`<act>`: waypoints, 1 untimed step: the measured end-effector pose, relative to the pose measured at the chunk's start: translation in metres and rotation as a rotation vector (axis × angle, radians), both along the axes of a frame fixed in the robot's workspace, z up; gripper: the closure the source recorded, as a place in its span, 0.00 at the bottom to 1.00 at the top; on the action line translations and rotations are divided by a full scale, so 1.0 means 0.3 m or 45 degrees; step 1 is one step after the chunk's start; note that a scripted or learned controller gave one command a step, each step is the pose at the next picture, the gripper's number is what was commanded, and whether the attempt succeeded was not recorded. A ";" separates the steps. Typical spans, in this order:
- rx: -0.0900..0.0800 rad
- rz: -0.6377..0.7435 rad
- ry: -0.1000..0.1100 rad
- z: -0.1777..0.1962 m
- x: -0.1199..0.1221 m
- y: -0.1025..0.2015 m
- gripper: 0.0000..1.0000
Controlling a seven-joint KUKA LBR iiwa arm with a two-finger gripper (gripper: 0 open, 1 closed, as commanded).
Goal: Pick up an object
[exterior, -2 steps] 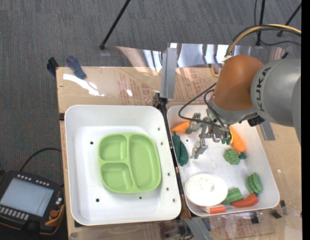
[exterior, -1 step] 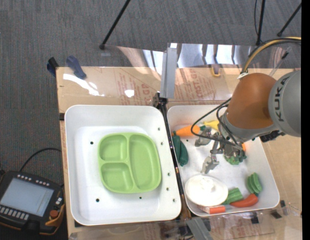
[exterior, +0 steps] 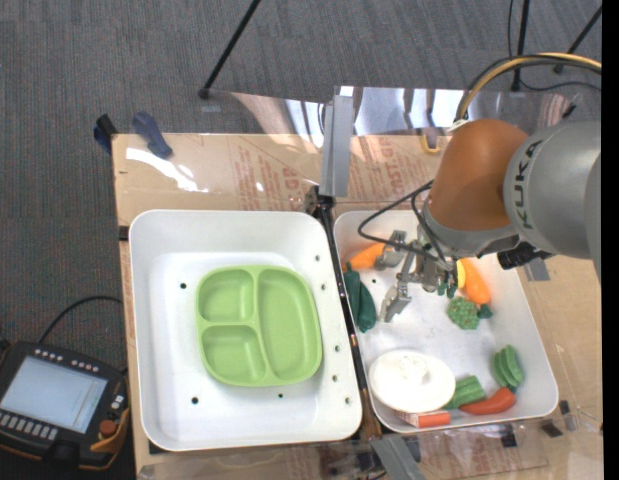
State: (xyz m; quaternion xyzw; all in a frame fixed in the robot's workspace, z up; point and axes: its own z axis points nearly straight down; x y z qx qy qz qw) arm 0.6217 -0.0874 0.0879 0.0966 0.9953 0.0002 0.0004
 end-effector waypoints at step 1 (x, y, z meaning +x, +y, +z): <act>0.000 -0.101 -0.002 0.001 -0.248 -0.078 0.00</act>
